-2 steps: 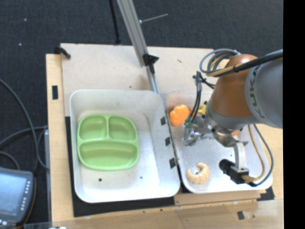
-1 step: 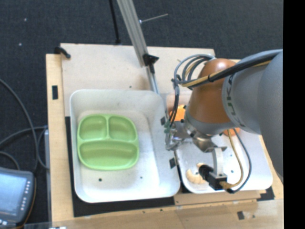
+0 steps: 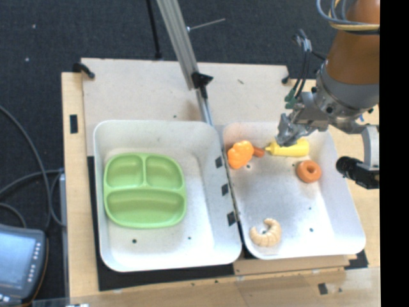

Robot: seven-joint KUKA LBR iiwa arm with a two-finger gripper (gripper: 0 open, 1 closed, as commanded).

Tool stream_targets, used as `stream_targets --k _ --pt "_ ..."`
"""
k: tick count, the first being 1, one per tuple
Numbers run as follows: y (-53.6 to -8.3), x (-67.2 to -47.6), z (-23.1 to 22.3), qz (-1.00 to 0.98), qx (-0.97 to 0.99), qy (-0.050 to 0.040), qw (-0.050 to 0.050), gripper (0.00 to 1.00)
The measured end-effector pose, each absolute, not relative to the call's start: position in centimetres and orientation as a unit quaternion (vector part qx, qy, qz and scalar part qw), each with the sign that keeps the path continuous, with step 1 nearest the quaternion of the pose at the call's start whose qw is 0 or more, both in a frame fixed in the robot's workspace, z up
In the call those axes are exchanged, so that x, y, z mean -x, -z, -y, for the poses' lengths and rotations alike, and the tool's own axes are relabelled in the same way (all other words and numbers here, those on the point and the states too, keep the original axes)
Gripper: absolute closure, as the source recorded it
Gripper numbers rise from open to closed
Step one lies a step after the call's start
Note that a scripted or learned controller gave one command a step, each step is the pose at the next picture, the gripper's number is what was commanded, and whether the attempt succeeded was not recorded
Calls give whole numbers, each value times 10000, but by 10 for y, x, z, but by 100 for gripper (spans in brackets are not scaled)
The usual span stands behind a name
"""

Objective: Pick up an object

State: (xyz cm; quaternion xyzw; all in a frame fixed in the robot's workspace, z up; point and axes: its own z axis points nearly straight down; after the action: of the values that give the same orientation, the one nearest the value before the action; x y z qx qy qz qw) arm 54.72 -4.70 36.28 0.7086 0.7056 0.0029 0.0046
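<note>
My gripper [image 3: 285,139] hangs over the far part of the right bin [image 3: 332,232], right at the left end of a yellow banana-shaped toy [image 3: 293,149]. Its tips touch or nearly touch the toy, and whether they grip it cannot be made out. An orange pepper-like toy [image 3: 240,154] lies just left of the banana, near the bin's far left corner. An orange ring [image 3: 309,171] sits to the right of centre. A tan croissant-like piece [image 3: 266,233] lies near the bin's front edge.
The left bin [image 3: 204,171] holds a green divided plate [image 3: 144,190]. A slanted metal pole [image 3: 182,40] rises behind the bins, ending at a black clamp near their shared far corner. The bench edge runs around both bins.
</note>
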Motion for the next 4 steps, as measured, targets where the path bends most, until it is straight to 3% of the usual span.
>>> stream_targets --k 1,2,3,4 --pt "-347 -560 57 -7060 -7082 6 16 100" --pt "-278 -557 30 -7081 -7061 22 -22 100" --pt "-293 -559 32 -7108 -7034 0 15 100" --pt "-225 -550 11 -7090 -7052 22 -20 100"
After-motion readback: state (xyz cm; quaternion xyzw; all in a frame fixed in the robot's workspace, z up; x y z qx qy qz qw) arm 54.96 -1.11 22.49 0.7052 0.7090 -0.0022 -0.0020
